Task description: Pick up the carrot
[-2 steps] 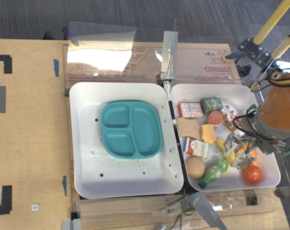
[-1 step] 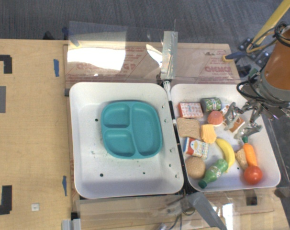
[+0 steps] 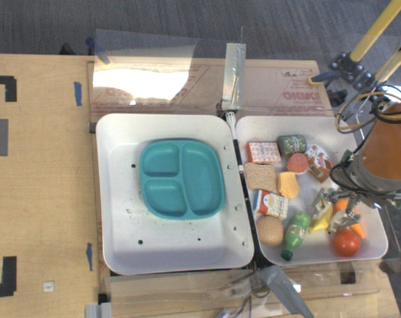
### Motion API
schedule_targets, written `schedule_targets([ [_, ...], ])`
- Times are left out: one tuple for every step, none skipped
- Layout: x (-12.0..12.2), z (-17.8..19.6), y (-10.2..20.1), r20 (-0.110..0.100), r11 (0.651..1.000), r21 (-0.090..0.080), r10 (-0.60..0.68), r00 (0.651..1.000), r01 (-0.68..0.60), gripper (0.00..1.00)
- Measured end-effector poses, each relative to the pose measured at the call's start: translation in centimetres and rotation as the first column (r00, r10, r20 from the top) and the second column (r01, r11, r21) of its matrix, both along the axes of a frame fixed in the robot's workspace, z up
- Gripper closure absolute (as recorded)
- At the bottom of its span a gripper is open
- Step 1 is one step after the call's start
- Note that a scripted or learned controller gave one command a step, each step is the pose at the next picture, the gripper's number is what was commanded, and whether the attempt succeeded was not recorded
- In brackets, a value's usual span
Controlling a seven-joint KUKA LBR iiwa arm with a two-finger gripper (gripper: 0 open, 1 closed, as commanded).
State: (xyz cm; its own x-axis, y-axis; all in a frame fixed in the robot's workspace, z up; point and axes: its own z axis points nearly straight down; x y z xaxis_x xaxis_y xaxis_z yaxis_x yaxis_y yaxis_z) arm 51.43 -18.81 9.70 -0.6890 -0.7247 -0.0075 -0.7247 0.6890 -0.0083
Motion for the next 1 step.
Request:
schedule_targets([
  [1.91, 10.86, 3.47, 0.006, 1.0, -0.001, -0.01, 1.0, 0.01, 1.0],
])
